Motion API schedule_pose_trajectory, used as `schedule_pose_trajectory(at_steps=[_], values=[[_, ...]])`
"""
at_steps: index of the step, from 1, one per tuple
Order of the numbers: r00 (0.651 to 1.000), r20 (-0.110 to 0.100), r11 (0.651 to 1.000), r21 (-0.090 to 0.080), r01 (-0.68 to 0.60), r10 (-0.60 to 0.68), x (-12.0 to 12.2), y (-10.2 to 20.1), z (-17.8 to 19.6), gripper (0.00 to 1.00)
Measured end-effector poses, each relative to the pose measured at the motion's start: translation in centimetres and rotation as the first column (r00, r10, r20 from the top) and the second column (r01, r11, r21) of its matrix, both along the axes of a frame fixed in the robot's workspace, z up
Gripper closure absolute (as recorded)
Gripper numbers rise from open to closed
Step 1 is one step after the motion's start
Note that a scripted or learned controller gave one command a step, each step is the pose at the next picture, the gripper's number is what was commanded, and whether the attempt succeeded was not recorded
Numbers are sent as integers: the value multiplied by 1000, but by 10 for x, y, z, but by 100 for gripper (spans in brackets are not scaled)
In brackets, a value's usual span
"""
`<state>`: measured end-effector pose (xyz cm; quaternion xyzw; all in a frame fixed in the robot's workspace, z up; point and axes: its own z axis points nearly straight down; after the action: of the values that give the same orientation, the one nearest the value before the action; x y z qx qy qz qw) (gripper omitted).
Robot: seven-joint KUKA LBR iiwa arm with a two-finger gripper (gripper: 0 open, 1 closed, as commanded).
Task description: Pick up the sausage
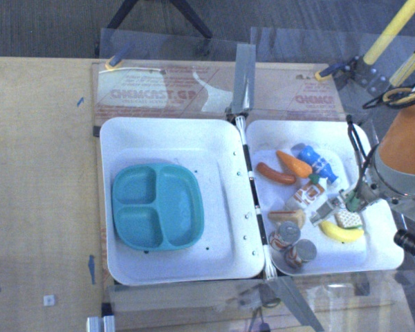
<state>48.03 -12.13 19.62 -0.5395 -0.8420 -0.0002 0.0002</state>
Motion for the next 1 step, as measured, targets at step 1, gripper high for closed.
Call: schedule_pose_trajectory(at_steps=[1], values=[[1000,3,1000,-2,-2,2,0,-46,-104,0]])
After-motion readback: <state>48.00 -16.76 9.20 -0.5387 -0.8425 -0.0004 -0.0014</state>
